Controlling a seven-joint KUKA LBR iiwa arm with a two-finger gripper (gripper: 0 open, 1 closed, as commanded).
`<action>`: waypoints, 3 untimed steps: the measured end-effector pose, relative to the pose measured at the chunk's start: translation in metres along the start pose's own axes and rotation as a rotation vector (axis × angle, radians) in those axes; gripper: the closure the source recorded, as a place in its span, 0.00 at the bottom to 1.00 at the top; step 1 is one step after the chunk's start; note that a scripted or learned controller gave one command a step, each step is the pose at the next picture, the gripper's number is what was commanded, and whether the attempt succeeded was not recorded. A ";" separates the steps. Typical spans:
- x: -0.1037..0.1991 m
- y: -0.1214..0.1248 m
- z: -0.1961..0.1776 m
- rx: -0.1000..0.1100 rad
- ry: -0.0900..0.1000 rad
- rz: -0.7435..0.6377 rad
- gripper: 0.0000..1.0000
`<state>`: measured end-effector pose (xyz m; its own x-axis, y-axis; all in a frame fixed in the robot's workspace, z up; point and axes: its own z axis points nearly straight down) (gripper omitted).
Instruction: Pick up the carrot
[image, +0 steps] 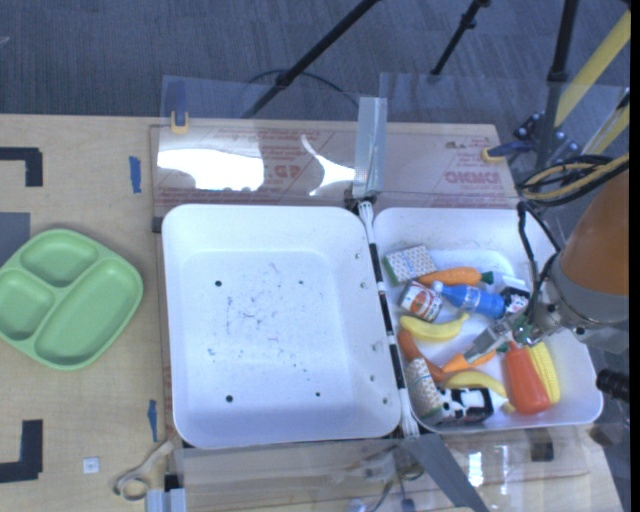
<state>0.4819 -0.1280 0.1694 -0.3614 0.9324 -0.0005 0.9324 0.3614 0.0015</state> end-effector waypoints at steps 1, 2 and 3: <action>-0.005 0.026 0.082 -0.006 -0.004 -0.023 0.00; 0.028 0.008 0.034 0.001 0.002 -0.206 0.00; 0.015 0.016 0.077 -0.011 -0.030 -0.506 0.00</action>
<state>0.4915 -0.1088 0.0927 -0.7679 0.6398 -0.0322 0.6400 0.7684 0.0038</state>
